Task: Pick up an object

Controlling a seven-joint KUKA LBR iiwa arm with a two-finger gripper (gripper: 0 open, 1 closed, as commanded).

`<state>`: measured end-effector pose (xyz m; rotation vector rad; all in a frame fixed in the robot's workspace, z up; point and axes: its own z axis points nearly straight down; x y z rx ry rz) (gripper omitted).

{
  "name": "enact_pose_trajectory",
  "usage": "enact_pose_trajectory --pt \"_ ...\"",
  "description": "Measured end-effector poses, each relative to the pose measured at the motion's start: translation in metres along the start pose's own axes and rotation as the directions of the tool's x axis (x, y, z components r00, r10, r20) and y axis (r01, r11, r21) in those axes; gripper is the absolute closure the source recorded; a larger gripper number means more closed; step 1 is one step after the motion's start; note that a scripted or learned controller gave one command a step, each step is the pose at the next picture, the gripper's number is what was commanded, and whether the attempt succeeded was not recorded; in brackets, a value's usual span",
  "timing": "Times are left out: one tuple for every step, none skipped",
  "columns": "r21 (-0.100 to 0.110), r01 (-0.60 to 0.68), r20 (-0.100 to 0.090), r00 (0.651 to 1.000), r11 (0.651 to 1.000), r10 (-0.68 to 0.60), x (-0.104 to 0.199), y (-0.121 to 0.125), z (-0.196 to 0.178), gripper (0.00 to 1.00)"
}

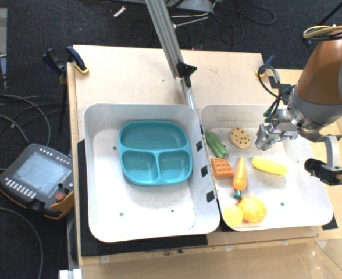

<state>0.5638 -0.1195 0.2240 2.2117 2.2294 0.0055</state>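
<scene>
Gripper (264,138): hanging over the right bin (310,214), can't tell its state tbh
Toy food: cookie (239,137), corn (270,167), carrot (239,175) all lying in that bin
Progress: nothing's getting lifted yet, whole pick left

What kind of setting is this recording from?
Most likely a robotics lab work cell: a bench with two white bins, toy food such as a carrot for grasping trials, a teach pendant and loose cables on the dark floor.

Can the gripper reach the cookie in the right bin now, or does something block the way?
Probably yes. The gripper hangs just right of the cookie, and the bin floor between them is bare; the green pepper lies on the cookie's far side.
</scene>
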Motion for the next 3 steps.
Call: enact_pose_trajectory --pt "0.003 0.000 0.000 1.000 1.000 0.000 0.050 0.013 0.008 1.00" --pt "0.002 0.000 0.000 1.000 1.000 0.000 0.098 0.020 0.000 1.00" --pt "0.001 0.001 -0.001 1.000 1.000 -0.001 0.159 0.042 -0.002 1.00"
